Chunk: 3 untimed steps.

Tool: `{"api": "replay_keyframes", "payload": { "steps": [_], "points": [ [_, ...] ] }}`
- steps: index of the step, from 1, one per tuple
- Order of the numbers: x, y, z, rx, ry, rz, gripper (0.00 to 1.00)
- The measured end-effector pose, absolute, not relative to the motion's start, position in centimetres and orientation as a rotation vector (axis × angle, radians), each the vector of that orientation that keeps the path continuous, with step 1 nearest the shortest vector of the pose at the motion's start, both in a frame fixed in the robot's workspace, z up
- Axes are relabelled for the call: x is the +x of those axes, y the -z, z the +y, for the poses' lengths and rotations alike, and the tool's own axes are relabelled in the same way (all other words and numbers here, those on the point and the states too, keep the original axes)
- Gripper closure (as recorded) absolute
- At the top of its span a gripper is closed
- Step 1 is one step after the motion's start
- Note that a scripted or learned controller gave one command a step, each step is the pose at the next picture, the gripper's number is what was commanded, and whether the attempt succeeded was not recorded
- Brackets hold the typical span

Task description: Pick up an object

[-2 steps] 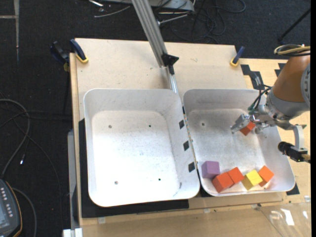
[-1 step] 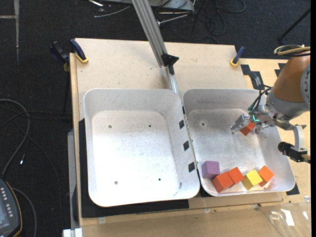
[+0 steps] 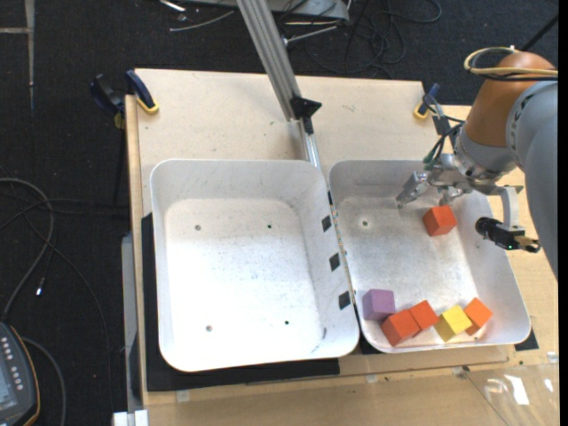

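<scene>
Down at the near edge of the right bin point(image 3: 501, 278) sits a cluster of blocks point(image 3: 426, 316), but my claw point(image 3: 424, 187), spread wide, hangs just far-left of a lone orange cube point(image 3: 438, 221), probably light, rigid, grabbable across flat sides.

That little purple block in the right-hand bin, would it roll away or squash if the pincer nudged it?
The purple block looks flat-faced and boxy, so it would probably slide, not roll. Its crisp edges suggest something stiff, unlikely to squash. It sits beside an orange block, so a push that way would likely shove both.
</scene>
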<state>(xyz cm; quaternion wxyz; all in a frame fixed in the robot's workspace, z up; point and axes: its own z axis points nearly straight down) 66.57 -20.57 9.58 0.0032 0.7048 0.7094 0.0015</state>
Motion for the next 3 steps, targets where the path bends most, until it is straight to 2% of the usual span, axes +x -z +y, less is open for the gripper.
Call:
{"api": "replay_keyframes", "payload": {
  "steps": [1, 2, 3],
  "points": [
    [60.2, -9.5, -16.7, 2.224, 0.002, 2.225, 0.00],
    [55.5, -9.6, -12.4, 2.222, 0.001, 2.226, 0.00],
    [49.2, -9.7, -12.5, 2.217, -0.007, 2.213, 0.00]
  ]
}}
